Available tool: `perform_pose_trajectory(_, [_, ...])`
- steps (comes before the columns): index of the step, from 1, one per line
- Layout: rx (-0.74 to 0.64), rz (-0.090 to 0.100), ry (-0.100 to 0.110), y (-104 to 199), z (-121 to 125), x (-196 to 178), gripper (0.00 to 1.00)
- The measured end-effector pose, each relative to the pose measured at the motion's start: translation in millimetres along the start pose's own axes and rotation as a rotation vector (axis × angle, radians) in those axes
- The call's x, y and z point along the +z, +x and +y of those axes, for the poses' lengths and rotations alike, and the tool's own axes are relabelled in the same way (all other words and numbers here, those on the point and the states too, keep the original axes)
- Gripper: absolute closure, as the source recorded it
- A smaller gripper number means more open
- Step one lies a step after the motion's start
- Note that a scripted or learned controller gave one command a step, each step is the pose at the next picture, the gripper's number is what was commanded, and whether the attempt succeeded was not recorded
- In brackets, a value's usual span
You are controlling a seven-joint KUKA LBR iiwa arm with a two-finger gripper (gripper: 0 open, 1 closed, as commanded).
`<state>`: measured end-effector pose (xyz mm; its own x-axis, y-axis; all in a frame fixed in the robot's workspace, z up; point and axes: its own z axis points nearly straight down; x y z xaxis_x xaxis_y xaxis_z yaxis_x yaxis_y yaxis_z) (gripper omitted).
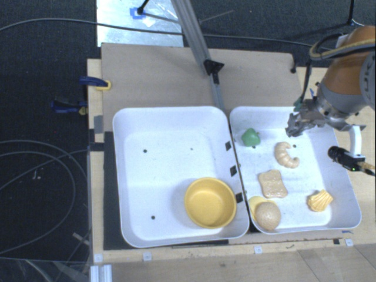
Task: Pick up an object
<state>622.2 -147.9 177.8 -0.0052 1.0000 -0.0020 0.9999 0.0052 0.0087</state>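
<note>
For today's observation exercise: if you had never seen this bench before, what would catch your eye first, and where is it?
The yellow bowl stands out first, alone in the left bin near its front right corner. Next comes the arm with its orange band, reaching in from the right, its gripper over the far part of the right bin. Below it lie small foods: a green piece, a croissant and a cracker.

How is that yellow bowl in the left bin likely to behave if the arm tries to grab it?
The yellow bowl looks rigid and probably light, like thin plastic. Its smooth, rounded wall may slip unless pinched at the rim. It sits upright against the left bin's near right corner, so a push would likely slide it rather than tip it.
</note>
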Motion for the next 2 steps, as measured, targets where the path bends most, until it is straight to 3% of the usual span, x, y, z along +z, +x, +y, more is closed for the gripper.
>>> perform_pose_trajectory(2, [-0.003,0.000,0.002,-4.6,10.1,-89.9,1.00])
